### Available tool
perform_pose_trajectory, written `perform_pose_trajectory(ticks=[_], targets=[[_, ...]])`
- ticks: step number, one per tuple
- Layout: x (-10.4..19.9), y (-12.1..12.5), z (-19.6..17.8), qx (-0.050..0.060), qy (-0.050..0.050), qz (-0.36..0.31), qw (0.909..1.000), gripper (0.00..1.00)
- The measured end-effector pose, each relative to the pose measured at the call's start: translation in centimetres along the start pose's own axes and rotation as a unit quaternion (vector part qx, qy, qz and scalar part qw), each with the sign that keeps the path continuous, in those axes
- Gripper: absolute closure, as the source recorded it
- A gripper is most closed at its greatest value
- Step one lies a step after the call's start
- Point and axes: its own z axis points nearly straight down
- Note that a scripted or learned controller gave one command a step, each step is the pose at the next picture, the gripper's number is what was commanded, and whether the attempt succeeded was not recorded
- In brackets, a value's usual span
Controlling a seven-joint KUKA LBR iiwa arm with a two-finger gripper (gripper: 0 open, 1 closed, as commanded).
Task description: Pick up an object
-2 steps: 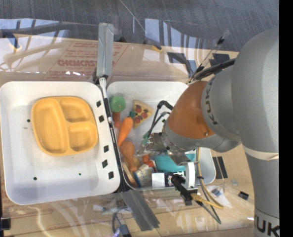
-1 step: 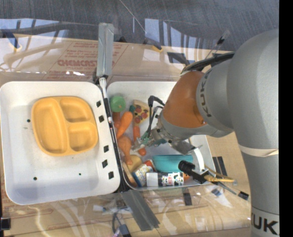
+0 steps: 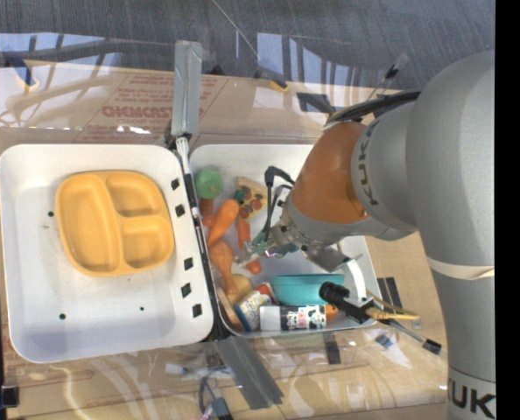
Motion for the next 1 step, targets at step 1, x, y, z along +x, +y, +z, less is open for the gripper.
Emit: perform_pose_trajectory(ticks=[1], targets=[[7.52,3.72,-15.34,-0.006,0.0,0.057,0.9984,1.0]])
